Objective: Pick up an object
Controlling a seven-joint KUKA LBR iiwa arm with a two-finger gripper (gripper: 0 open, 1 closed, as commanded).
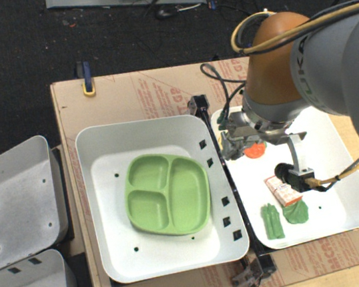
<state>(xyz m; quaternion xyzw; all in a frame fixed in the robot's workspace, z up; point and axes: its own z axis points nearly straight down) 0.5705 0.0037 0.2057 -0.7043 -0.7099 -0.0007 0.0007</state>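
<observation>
We see the bench (132, 89), a brown board with red printing, carrying two shallow white bins side by side. The grey arm (332, 64) reaches in from the right, its orange band bulging above the wrist, and it covers much of the upper part of the right bin (333, 152). The left bin (94, 149) holds one thing, a pale green plate (168, 193) with three compartments. The plate lies flat near the middle of that bin.

The gripper (238, 138) hangs over the upper left corner of the right bin, close to the wall the two bins share. We cannot tell whether it is open or closed, and we see nothing held in it.

Just below and to the right of the gripper lies a small orange piece (256, 151), partly covered by the wrist. Lower in the same bin a small red and white box (281, 190) lies at a tilt. A green leaf-shaped piece (297, 212) touches the box's lower end, and a narrow green strip (271, 221) lies just to the left of the leaf.
</observation>
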